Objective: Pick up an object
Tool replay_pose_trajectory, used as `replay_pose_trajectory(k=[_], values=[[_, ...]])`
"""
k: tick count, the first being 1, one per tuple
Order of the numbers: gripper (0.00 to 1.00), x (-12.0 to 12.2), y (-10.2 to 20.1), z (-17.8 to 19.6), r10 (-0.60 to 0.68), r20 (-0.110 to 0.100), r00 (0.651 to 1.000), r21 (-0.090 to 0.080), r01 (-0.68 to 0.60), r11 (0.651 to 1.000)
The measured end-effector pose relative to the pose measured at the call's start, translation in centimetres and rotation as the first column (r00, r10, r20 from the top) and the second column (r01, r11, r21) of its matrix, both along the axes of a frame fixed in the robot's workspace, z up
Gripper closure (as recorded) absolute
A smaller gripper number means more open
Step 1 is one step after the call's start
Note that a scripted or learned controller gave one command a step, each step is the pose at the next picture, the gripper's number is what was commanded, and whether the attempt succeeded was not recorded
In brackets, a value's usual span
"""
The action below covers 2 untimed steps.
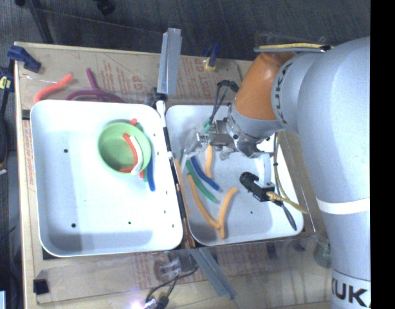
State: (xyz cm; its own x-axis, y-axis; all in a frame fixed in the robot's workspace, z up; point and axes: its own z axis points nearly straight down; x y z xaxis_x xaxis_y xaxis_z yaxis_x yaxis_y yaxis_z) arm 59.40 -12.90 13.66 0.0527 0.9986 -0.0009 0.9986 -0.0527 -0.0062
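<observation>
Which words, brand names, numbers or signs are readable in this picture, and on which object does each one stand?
"KU": white letters on the grey arm, cut off by the picture's edge.
Faint reddish print on the bench behind the bins: too blurred to read.
No other text is readable.

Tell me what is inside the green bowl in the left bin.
A red curved strip lies inside the green bowl. A white band curves along its right rim, with a blue piece poking out below. Whatever lies beneath the bowl is covered.
</observation>
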Motion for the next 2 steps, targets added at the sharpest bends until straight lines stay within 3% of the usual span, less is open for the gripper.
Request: replay_pose_trajectory(k=[1, 2], values=[[0.00, 1.7, -0.3, -4.5, -0.034, 0.002, 0.999, 0.002, 0.034, 0.999], [1.00, 1.8, -0.3, -3.3, -0.030, 0.003, 1.000, 0.000, 0.030, 1.000]])
